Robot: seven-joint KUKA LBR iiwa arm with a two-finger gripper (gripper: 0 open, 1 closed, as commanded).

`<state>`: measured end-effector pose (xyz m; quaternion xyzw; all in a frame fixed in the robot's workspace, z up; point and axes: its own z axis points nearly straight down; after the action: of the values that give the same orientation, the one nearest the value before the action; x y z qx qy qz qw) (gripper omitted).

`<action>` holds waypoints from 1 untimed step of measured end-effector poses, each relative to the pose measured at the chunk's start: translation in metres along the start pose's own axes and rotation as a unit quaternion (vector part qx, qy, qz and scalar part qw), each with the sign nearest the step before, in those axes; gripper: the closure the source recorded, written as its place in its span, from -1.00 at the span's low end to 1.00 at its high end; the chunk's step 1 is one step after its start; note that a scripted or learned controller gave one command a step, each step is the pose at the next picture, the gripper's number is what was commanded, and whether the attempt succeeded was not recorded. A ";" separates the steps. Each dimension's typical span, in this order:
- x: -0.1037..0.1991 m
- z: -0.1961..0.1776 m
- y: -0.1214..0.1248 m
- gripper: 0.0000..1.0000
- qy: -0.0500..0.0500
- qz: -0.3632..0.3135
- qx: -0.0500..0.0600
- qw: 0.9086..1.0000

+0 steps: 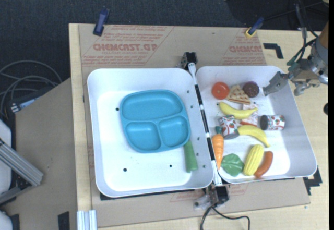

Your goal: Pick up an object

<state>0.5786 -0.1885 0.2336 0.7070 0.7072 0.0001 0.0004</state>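
Several toy foods crowd the right bin — tomato, two bananas, corn — with the gripper hovering at its upper right rim, nothing visibly held, likely staging for a pick — whether it's spread, I cannot tell.

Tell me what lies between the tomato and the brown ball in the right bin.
In the camera view, a triangular sandwich wedge sits between the red tomato and the dark brown ball, close to both.
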 end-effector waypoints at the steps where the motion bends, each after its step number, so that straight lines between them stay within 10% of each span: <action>1: 0.039 0.147 0.038 -1.00 0.001 0.000 0.001 1.000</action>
<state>0.6167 -0.1500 0.0868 0.7068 0.7074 -0.0002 -0.0008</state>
